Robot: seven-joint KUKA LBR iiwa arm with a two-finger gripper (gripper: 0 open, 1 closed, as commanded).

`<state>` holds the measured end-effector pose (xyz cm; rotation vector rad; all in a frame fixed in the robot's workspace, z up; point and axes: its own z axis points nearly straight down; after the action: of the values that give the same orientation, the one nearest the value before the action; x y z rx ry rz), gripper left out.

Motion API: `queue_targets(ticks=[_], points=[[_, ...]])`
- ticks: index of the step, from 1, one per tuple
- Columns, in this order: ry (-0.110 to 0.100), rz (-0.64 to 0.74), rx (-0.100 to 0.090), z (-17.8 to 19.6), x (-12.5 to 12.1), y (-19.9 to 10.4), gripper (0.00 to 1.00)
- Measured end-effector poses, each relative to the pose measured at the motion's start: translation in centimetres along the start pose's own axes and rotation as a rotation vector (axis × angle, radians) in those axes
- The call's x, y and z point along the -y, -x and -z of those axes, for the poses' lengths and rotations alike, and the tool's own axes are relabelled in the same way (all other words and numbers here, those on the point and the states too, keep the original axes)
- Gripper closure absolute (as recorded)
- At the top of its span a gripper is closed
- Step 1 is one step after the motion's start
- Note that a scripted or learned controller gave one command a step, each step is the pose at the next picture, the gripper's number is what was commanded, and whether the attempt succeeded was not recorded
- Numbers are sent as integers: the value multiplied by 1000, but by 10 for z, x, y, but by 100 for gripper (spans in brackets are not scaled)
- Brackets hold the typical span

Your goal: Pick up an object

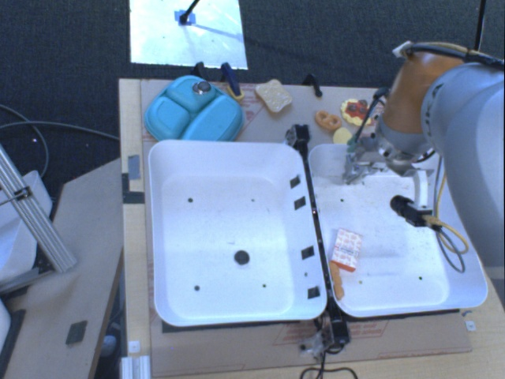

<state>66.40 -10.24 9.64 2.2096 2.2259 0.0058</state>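
Carton (346, 249) in right bin (394, 294), gripper (354, 170) fingers indistinct

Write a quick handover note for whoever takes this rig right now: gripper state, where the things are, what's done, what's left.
Gripper: low over the right bin's far left corner; nothing seen between its fingers, open or shut unclear.
Things: small red-and-white packet and orange stick lie by the right bin's left wall. Left bin has one small dark disc.
Done: nothing picked yet.
Left: grasp and lift an object.
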Motion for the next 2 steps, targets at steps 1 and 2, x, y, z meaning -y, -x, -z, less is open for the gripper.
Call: queue_targets(ticks=[1, 2], points=[[-2, -2, 0, -12, -5, -2, 100], [-4, -1, -1, -12, -4, -21, 100]])
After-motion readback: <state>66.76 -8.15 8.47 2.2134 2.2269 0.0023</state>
